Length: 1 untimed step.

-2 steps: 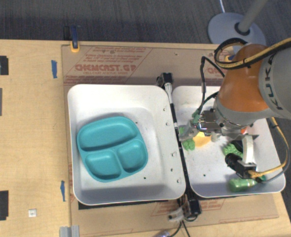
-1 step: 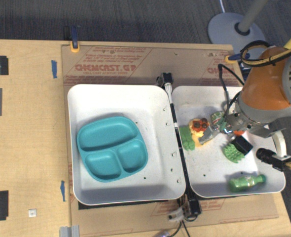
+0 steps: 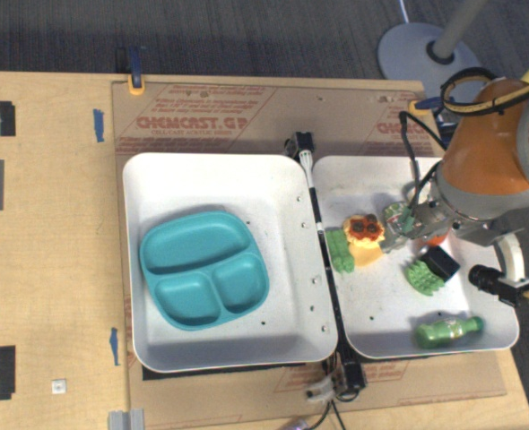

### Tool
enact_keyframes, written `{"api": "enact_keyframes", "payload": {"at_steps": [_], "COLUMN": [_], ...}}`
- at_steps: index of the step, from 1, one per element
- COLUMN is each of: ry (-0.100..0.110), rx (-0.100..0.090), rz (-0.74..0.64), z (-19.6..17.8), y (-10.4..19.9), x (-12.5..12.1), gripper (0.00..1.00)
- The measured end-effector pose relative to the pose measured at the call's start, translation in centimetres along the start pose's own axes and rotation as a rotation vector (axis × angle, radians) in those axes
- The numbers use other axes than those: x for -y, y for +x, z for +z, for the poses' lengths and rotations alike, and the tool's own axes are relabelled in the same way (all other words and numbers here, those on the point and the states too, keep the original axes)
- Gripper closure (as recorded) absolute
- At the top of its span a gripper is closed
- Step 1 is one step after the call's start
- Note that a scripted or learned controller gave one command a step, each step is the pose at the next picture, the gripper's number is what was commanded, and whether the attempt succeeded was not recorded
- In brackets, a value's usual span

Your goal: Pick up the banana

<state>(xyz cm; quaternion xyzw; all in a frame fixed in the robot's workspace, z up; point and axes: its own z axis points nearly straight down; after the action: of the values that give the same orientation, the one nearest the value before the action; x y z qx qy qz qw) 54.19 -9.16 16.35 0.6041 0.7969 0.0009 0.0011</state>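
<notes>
**While the arm hangs over the right bin, the banana is not clear to see**

Where the grey arm with the orange band [image 3: 484, 146] reaches in from the right, its gripper [image 3: 406, 220] is low over the upper middle part of the right white bin [image 3: 372, 325]. Whether the claw is open or closed, I cannot tell; cables and the wrist cover it.

Just to the left of the gripper lies a small yellow object [image 3: 366, 252], which may be the banana, but its shape is too unclear to be sure. An orange-red piece with dark spots [image 3: 365, 228] sits at its upper edge, and a long green object [image 3: 340, 251] lies beside it on the left.

A green ridged object [image 3: 421, 278] lies below the gripper, and a green plastic bottle [image 3: 448, 331] lies on its side near the bin's lower right corner.

The left white bin [image 3: 157, 173] holds a teal divided plate [image 3: 203, 267].
</notes>
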Motion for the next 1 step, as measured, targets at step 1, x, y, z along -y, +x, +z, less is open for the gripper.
{"api": "enact_keyframes", "payload": {"at_steps": [1], "ry": [0.0], "rx": [0.0], "rz": [0.0], "z": [0.01], "y": [0.0], "x": [0.01], "gripper": [0.0]}}
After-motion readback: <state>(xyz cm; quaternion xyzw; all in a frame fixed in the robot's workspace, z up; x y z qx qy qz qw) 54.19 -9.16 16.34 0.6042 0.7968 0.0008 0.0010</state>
